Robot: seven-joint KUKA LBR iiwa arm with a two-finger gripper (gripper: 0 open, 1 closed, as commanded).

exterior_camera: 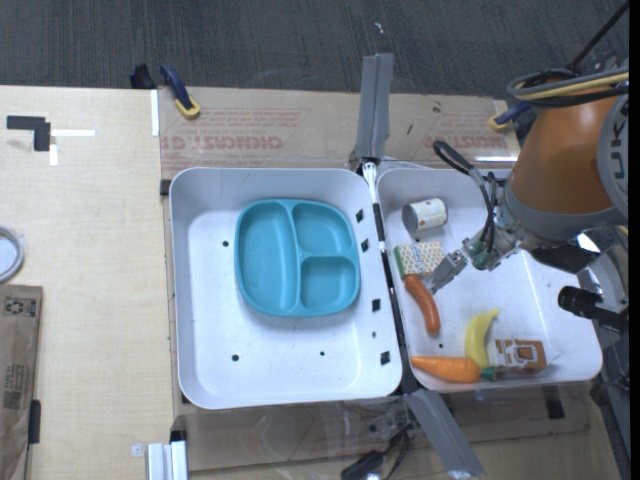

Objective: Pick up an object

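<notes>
Pincer: gripper (447, 271) hangs low in the right bin (560, 298), its tip just above the upper end of the sausage (425, 304) and beside the patterned packet (419, 258); whether it is spread or pressed together I cannot tell, and nothing shows between its tips.

Arm: grey with an orange band (565, 158), it reaches in from the right, over the bin's upper right corner.

Right bin contents: a small tin (425, 214) near the top, the patterned packet below it, the reddish sausage lying slantwise, a banana (479, 335), a carrot (447, 369) along the bottom wall, and a small brown carton (521, 354) beside the banana.

Left bin: left bin (200, 298) bears a teal divided plate (297, 258), well apart from the gripper.

Step in hand: by my judgement the reach and descent onto a chosen object, most likely the sausage or the packet; no object is lifted.

Next move: it calls for settling the tip squarely over one object, clear of its neighbour, closing on it, then rising straight up.

Risk: sausage and packet touch or nearly touch, so a close could nudge one and miss the other.

Hard to make out: the gripper tip is small and blurred; the arm covers part of the bin's right side.
</notes>
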